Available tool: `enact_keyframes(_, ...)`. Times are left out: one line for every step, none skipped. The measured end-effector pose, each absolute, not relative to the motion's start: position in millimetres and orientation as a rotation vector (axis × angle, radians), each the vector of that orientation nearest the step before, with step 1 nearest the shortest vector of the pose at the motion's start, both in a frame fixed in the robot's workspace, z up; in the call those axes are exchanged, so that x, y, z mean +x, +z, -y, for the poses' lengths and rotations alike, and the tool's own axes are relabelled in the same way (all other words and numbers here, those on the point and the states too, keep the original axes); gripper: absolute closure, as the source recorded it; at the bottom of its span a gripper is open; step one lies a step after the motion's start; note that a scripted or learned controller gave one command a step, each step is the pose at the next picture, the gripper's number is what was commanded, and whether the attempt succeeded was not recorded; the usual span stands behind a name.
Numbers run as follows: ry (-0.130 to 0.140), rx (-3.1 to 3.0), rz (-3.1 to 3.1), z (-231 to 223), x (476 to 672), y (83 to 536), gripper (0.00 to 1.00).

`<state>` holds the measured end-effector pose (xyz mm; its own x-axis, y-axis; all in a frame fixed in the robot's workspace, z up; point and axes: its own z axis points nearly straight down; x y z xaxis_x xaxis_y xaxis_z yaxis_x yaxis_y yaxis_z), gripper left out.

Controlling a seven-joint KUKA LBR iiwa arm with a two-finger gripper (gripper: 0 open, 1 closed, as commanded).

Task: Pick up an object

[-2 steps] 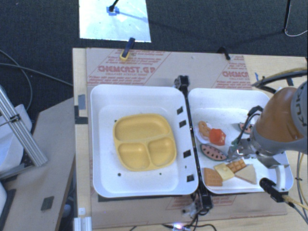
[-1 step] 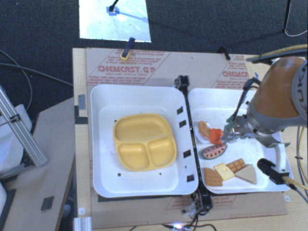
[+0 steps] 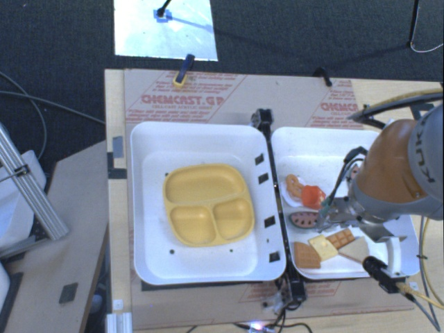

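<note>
The right white bin (image 3: 312, 144) holds several toy food pieces. An orange shrimp-like piece (image 3: 295, 184) and a red tomato (image 3: 313, 196) lie on its left side, with a dark pink slice (image 3: 303, 220) just below them. Toward the front lie a tan toast piece (image 3: 306, 254), a yellow cheese square (image 3: 322, 245) and a brown waffle piece (image 3: 340, 239). My gripper (image 3: 326, 217) hangs low over the bin, right beside the pink slice and just below the tomato. The arm's body hides the bin's right half.
The left white bin (image 3: 149, 186) carries a yellow compartment tray (image 3: 207, 203). A black hinged divider (image 3: 272, 186) runs between the two bins. A metal rail (image 3: 24, 186) stands off the bench at the left.
</note>
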<state>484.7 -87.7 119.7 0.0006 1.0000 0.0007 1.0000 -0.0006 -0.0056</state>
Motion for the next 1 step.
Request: enact_keyframes(-0.013,-2.209,2.238,1.7,488.5,187.7,1.00)
